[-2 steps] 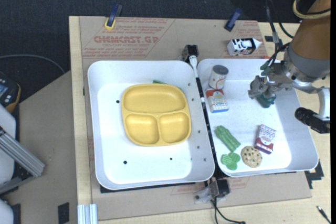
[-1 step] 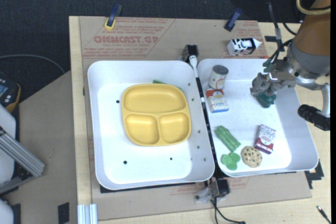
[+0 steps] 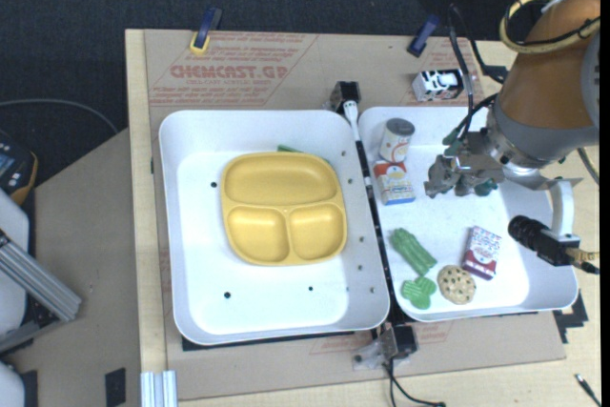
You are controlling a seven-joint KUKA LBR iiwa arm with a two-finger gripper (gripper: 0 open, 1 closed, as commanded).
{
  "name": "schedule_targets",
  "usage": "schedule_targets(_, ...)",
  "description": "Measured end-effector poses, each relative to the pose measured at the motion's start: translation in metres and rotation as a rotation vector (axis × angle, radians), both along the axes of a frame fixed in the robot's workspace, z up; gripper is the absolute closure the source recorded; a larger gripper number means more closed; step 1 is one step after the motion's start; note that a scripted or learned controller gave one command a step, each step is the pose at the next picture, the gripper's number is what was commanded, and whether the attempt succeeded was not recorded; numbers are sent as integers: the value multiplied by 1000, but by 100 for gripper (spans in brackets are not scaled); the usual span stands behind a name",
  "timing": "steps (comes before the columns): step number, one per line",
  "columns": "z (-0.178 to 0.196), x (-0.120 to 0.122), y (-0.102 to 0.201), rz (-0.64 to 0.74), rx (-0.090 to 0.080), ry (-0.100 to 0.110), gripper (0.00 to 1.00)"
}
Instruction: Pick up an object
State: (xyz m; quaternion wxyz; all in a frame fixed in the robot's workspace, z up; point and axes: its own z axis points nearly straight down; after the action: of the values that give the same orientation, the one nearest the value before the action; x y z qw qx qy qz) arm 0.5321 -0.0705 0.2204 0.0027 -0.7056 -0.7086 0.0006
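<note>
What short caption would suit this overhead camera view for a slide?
Grey-and-orange robot arm's hand hovers over the right white bin of small items; a yellow divided plastic plate sits in the left white bin.

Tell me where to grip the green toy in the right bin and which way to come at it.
Grip the green toy across its narrow middle, coming straight down from above. It lies flat and elongated, slanting toward the bin's near edge, so closing across the short width probably suits best. The cookie sits close to its lower end; stay toward the upper half.
</note>
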Motion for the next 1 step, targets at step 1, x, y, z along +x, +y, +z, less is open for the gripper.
schedule_targets(1,2,-30,43,-1,-1,0,100)
